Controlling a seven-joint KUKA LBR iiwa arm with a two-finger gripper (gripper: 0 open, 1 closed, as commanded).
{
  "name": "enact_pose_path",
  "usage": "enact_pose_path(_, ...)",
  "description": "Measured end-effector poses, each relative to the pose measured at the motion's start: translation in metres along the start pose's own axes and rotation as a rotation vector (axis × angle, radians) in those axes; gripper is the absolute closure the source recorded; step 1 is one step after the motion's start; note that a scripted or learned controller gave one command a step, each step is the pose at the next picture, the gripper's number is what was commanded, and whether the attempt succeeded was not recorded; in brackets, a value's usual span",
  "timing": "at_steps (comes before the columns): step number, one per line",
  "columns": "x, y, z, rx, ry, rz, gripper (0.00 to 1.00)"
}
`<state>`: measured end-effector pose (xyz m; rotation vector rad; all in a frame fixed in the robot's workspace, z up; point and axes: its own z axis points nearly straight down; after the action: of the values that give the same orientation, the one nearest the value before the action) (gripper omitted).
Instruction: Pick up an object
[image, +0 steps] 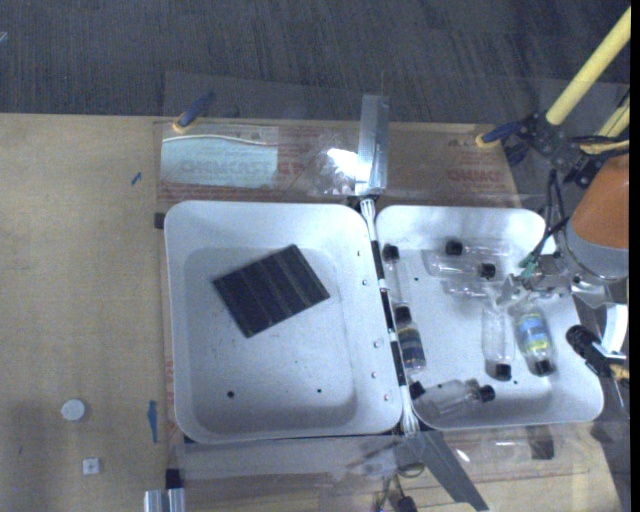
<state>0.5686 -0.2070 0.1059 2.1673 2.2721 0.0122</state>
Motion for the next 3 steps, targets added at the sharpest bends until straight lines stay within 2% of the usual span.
enact_pose_path(1,0.003,0.001,0.000,0.002,0.005,-0.003,0.00)
enact_pose_path(2,0.003,-0.034,0.015,-0.008,0.016,0.002,0.00)
enact_pose_path(3,0.004,-0.062,0.015,-0.010,0.016,0.014,0.00)
